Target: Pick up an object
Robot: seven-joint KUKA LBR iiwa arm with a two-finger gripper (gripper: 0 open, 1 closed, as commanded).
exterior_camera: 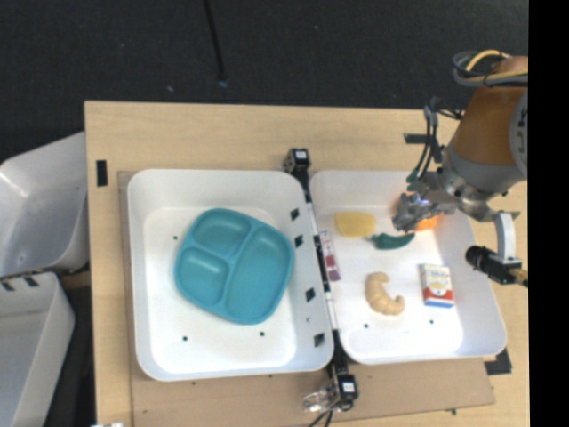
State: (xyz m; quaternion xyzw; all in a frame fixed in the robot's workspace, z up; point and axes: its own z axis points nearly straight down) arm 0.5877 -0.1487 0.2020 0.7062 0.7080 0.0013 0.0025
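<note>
The right bin (462, 341) holds a pale yellow block (355, 224), a dark green curved piece (391, 240), an orange item (428, 223) partly hidden under the arm, a tan croissant (384, 294) and a small red-and-white box (436, 286). My gripper (411, 212) hangs low over the upper middle of this bin, right above the green piece and against the orange item. Nothing is visibly held between its fingers.
The left bin (151, 327) holds a teal divided plate (234, 264). A divider with black clips (318, 265) runs between the bins. The arm's wrist with the orange band (487, 136) comes in from the right. A white container (40, 212) sits off the bench's left edge.
</note>
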